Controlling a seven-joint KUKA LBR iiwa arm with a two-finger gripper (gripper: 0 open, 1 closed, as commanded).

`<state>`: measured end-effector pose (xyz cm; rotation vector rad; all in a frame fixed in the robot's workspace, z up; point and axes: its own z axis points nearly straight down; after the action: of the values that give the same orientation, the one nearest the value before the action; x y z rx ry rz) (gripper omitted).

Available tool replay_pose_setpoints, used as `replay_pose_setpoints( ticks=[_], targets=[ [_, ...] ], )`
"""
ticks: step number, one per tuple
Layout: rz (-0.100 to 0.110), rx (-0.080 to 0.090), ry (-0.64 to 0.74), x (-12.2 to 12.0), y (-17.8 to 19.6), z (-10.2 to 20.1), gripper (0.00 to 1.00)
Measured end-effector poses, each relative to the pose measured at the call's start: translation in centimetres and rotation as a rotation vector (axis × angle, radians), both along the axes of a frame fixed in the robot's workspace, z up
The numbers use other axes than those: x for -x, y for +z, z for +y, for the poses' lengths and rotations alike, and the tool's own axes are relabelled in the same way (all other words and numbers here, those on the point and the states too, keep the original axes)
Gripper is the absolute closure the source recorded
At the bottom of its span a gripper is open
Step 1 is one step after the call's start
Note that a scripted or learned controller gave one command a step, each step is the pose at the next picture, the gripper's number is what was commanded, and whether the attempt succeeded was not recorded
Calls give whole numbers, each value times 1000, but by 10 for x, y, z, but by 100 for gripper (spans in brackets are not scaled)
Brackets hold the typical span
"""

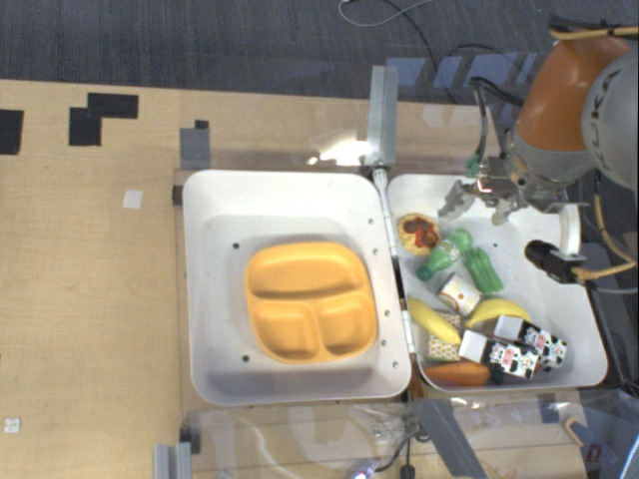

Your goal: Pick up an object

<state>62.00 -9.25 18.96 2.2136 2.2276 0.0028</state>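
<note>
The likeliest things to pick lie in the right-hand shallow white bin (589, 362), heaped toward its near and left part: two green plastic bottle-shaped toys (461, 257) side by side, a small round pizza-like toy with red topping (419, 232) just behind them, two yellow bananas (435, 319), an orange carrot-like piece (459, 374) at the near rim, and a cluster of small printed black-and-white boxes (519, 352).

The claw (481, 200) hangs over the far part of that bin, above bare white floor, just behind the green toys; it holds nothing, and its fingers look spread apart, though the slant makes the width hard to judge.

A good try would, in my judgement, go for a green toy, since it lies on top with free flanks; the jaws should straddle its narrow width and come down straight. The heap is tight, so neighbours may be nudged or caught.

The left white bin (215, 267) holds a yellow-orange compartment tray (308, 299). The tan desk (90, 287) carries both bins.
</note>
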Motion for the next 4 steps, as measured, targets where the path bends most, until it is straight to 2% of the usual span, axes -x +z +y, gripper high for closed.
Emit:
replay_pose_setpoints(
  ticks=[1, 2, 3, 4],
  targets=[
    [-3, 1, 23, 22, -98, -49, 0],
    [-9, 4, 88, 61, -100, -114, 0],
    [-17, 3, 90, 57, -87, -112, 100],
    [-4, 1, -308, 17, 21, -112, 100]
  ],
)
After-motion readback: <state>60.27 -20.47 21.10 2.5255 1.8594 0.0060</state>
